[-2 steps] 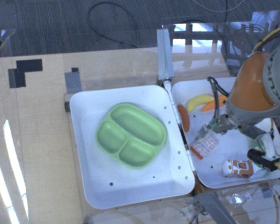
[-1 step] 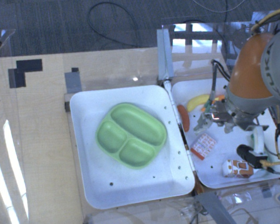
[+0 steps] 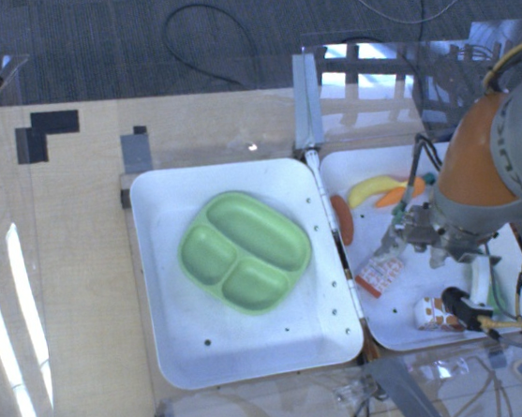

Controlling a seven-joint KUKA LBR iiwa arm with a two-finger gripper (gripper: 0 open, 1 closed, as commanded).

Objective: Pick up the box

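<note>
The box (image 3: 381, 277) is small, red and white, and lies flat in the right bin (image 3: 387, 333) near its left wall. My gripper (image 3: 404, 235) hangs over the right bin, just above and to the right of the box, at the end of the grey arm with the orange band (image 3: 471, 166). The wrist body hides the view between gripper and box, so contact cannot be judged.
A green divided plate (image 3: 244, 250) fills the middle of the left bin (image 3: 180, 354). The right bin also holds a yellow banana (image 3: 372, 188), an orange carrot (image 3: 393, 197), a red sausage (image 3: 342, 218), a small printed packet (image 3: 432, 313) and a white-green item (image 3: 483, 279).
</note>
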